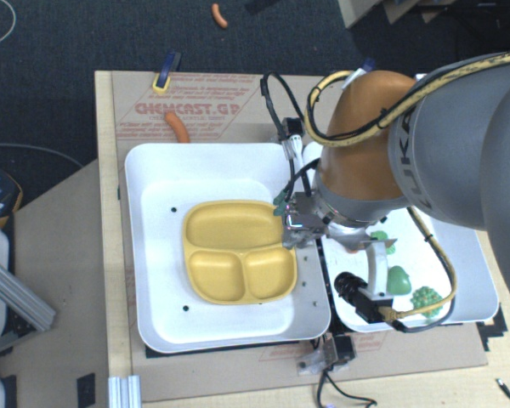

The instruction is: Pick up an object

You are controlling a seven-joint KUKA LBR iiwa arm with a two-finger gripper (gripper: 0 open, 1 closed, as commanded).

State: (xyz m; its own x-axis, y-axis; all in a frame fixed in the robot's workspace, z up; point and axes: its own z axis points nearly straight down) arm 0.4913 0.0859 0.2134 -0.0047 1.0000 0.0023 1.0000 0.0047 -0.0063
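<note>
A yellow three-compartment plate (238,252) lies flat in the middle of the left white bin (149,228). In the right bin (476,279) I see a small green piece (399,279) and a bunch of green toy grapes (426,297) near the front. The grey arm with its orange band (365,134) hangs over the divide between the bins and hides most of the right bin. My gripper (357,243) points down under the wrist, just right of the plate's edge, and the wrist covers its tips. Nothing shows as held.
An orange carrot-like toy (178,127) and a blue-and-yellow clip (164,73) lie on the cardboard behind the left bin. Black cables (276,100) loop from the arm over the back rim. A black fitting (353,291) juts out at the right bin's front left.
</note>
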